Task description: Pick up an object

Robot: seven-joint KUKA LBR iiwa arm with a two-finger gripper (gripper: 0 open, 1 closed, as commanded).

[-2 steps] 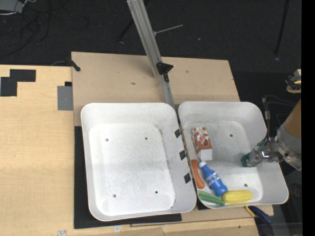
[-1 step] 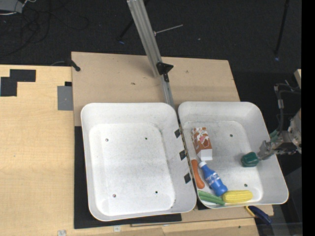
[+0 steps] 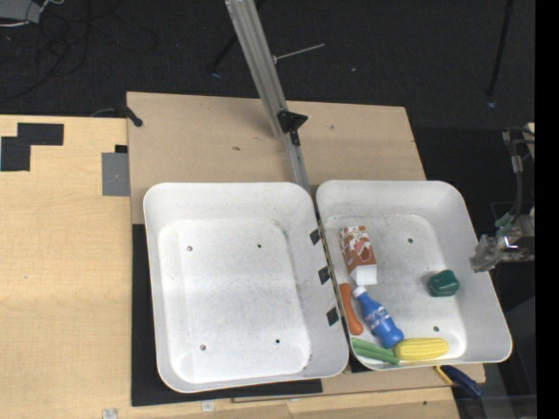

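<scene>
The right bin (image 3: pixel 410 192) holds several small things. A brown and red packet (image 3: pixel 356 244) lies near its left wall, with a white block (image 3: pixel 364 275) touching its lower end. Below them an orange stick (image 3: pixel 350 309) lies along the wall beside a blue bottle with a white cap (image 3: pixel 379 318). A yellow corn cob (image 3: pixel 423 349) and a green pod (image 3: pixel 376 353) rest in the near corner. A dark green block (image 3: pixel 443 283) sits alone toward the right wall.
The left bin (image 3: pixel 227 201) stands beside the right one, with black clips (image 3: pixel 320 274) along the shared wall. A slanted aluminium rail (image 3: pixel 262 68) comes down from the top to the bins' join. A small grey metal fixture (image 3: pixel 500 250) hangs just outside the right bin's rim.
</scene>
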